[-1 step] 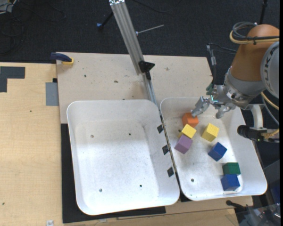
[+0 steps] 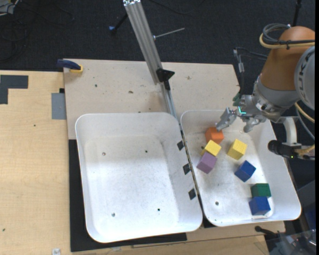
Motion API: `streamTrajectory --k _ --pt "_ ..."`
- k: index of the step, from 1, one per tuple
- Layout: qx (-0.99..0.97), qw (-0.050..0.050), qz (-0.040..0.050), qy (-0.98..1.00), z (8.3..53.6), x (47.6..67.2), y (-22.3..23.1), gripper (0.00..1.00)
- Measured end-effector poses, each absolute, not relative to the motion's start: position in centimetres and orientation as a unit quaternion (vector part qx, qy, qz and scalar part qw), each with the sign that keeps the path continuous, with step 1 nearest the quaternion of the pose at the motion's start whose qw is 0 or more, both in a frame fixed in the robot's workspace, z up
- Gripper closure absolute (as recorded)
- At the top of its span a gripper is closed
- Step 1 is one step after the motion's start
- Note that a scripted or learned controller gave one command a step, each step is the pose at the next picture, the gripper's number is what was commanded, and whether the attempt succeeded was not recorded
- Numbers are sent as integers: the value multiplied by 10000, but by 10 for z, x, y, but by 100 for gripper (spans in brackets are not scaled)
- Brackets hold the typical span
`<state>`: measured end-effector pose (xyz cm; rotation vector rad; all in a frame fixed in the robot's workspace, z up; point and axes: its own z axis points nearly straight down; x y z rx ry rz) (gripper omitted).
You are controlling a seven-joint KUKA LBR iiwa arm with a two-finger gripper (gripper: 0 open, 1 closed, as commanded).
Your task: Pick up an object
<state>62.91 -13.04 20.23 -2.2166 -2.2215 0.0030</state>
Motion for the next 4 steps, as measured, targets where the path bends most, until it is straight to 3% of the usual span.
streamTrajectory --k 2,3,4 --pt "-7063 37 24 -7079 104 633 -117 0" --pt "-7072 15 9 -7070 91 633 -116 0" --pt "-7064 26 13 -7078 100 633 -115 100"
